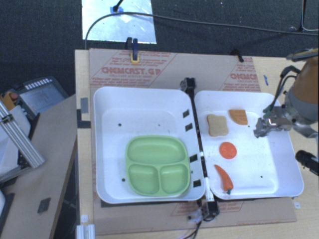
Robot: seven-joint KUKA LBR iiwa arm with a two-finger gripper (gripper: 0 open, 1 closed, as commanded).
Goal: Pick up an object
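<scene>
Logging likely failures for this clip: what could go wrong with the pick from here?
The gripper sits near the right bin's far right side, apart from every item, so closing here would probably grab nothing. The bread slice and orange cracker lie close together; reaching for one could nudge the other. The red disc lies flat and may slip from the grip.

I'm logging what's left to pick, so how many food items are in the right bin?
4, all in the right bin: a tan bread slice and an orange cracker at the back, a red tomato slice mid-bin, a red pepper at the front. None look hidden.
</scene>
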